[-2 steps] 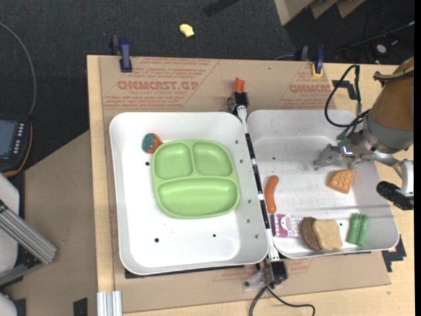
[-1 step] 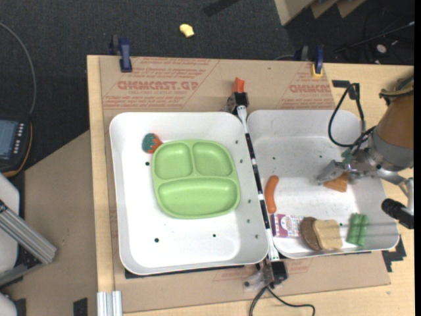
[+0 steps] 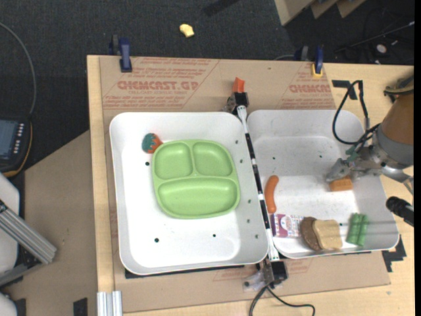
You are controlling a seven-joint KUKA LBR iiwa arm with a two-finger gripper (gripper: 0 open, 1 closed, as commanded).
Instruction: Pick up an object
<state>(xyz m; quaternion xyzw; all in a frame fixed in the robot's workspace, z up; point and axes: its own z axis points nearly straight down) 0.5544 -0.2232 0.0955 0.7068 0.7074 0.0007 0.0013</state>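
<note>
Scene: two white bins sit side by side on the desk (image 3: 99, 176); the arm comes in from the right edge of the frame over the right bin (image 3: 296, 133).
Gripper place: the gripper (image 3: 343, 172) is low in the right half of the right bin, in the right-centre of the frame.
Nearest thing: a small orange-brown block (image 3: 341, 185) lies right at the gripper tip, just below it in the picture, touching or almost touching; I judge this to be the pick target.
Block's axis: it lies roughly left to right across the frame, short and flat.
Gripper state: I cannot tell how wide it stands, and the block does not show clearly inside it, so no hold can be claimed.
Other candidates, right bin: an orange sausage-shaped piece (image 3: 270, 193) lies near the bin's left wall, long axis running up and down the frame; a tan bread-like chunk (image 3: 322, 234), a green ridged piece (image 3: 356, 230) and a small printed packet (image 3: 283, 225) line the bin's lower edge, well apart from the gripper.
Left bin: the left bin (image 3: 131, 242) carries a green divided plate (image 3: 195, 178), with a small red and teal item (image 3: 152, 143) by the plate's upper left corner.
Deciding relation: the block sits directly under the tip, so the move looks like a short drop and a close, not a sideways reach.
</note>
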